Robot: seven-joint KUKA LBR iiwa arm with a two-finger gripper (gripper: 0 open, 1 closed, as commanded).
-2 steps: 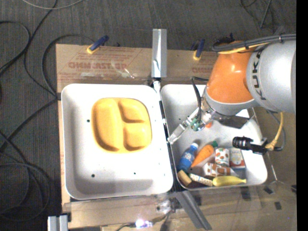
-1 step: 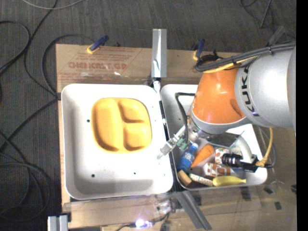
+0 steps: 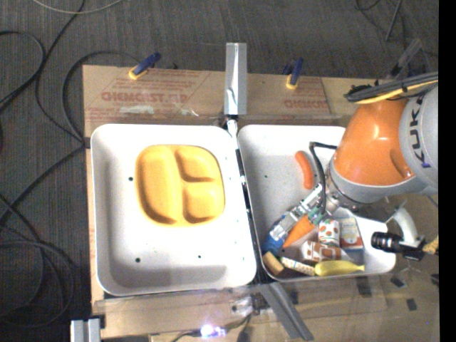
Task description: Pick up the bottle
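To my far left sits the left bin (image 3: 107, 212), and in it a yellow divided tray (image 3: 181, 184) lies flat, a little toward the back. A metal post (image 3: 236, 77) stands at the back where the two bins meet. The right bin (image 3: 274, 148) holds the clutter, all crowded into its near half: the bottle (image 3: 288, 226), clear with a blue cap, lies tilted with the cap toward the near left corner, and an orange carrot-like piece (image 3: 301, 228) rests just beside it. Farther back an orange sausage shape (image 3: 306, 168) lies apart from the heap. Small cartons (image 3: 329, 235) and a yellow banana (image 3: 338, 268) sit along the near wall. My gripper (image 3: 322, 204) hangs right over the bottle's upper end, under my orange wrist; whether my hand has closed on anything I cannot tell.
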